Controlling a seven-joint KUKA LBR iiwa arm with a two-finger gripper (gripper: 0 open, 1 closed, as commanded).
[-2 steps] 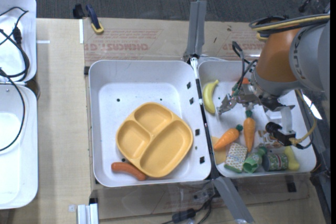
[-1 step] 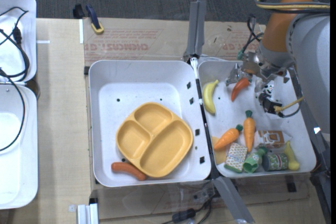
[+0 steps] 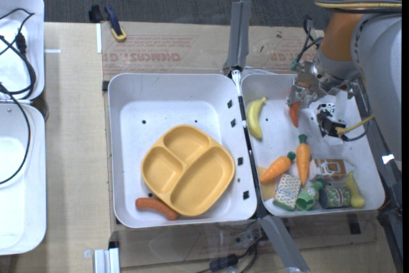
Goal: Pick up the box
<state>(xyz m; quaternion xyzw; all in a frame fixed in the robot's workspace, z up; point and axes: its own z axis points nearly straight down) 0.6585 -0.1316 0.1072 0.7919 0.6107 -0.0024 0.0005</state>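
While the big grey arm with its orange band (image 3: 348,25) is leaning in from the right and running off the frame's edge, its bulk is covering the far right corner of the right-hand shallow white bin (image 3: 276,81). The left-hand shallow white bin (image 3: 128,137) is sitting just beside it, the two rims meeting along a grey divider.

Inside the left bin a yellow three-compartment plastic plate (image 3: 187,169) is lying near the front, and an orange sausage-shaped toy (image 3: 155,206) is tucking partly under the plate's front edge, so its right end is hidden.

At the arm's tip the two-finger gripper (image 3: 298,99) is hanging over the back of the right bin among dark cables. A small red-orange piece is showing just below it, but whether it sits between the fingers is too blurred to make out, so the jaws' state cannot be told.

A yellow banana (image 3: 255,117) is lying near the right bin's left wall. Two orange carrots with green tops (image 3: 302,160) are lying in the middle, one upright, one slanting.

The small brown-and-white cardboard box (image 3: 330,168) is resting flat toward the front right, apart from the gripper, just beside the upright carrot. Small items crowding the front edge are overlapping and hard to separate.
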